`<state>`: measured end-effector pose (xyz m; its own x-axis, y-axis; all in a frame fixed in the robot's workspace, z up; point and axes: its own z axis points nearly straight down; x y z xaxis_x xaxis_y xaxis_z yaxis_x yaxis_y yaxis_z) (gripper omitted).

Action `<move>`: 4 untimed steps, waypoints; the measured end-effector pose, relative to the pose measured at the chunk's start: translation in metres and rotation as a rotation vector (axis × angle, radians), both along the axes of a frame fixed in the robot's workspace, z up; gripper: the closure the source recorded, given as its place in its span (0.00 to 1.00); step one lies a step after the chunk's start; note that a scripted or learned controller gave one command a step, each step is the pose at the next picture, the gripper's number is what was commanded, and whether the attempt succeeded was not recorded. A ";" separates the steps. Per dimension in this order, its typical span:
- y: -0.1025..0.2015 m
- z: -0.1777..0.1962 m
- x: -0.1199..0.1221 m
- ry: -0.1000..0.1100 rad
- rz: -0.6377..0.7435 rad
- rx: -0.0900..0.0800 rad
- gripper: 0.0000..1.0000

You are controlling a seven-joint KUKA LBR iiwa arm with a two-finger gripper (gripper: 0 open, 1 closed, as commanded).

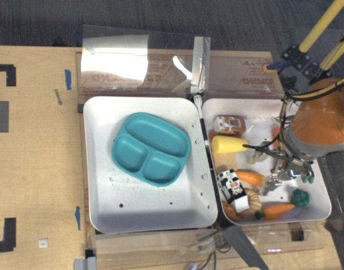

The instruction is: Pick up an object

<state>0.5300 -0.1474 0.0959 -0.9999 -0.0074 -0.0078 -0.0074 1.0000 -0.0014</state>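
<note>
End effector (280, 175) state unclear, just right of orange carrot (250, 178), right bin (325, 204).

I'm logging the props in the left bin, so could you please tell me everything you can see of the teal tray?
The teal tray is a rounded, plastic-looking dish with three compartments: one long section along its upper side and two smaller ones below. It lies flat and right side up, turned at a slant, near the middle of the left white bin, resting on the bin's floor. Its compartments hold nothing visible, and nothing else touches it.
</note>
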 end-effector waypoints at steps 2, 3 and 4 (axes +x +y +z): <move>0.057 0.007 0.006 -0.018 0.351 -0.006 1.00; 0.017 0.183 0.037 -0.008 0.391 -0.006 1.00; 0.018 0.178 0.035 0.001 0.392 -0.001 0.00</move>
